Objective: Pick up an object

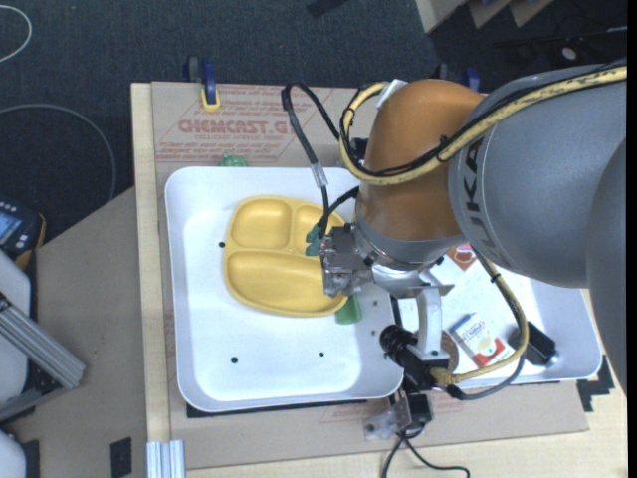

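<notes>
A yellow divided plate (pixel 274 257) lies in the left white bin (pixel 199 297), toward its back right. The arm's orange wrist band and grey body cover the seam between the bins. My gripper (pixel 339 270) hangs at the plate's right edge, low over the bin. A small green object (pixel 347 313) peeks out just below it, and another bit of green (pixel 318 235) shows just above it. Whether either is between the fingers is hidden by the gripper's body.
The right bin (pixel 567 361) holds a small white and red packet (pixel 476 337), a black item (pixel 538 343) and a red scrap (pixel 463 257), partly under the arm. Cables hang off the wrist toward the front edge. A cardboard sheet (pixel 239 118) lies under both bins.
</notes>
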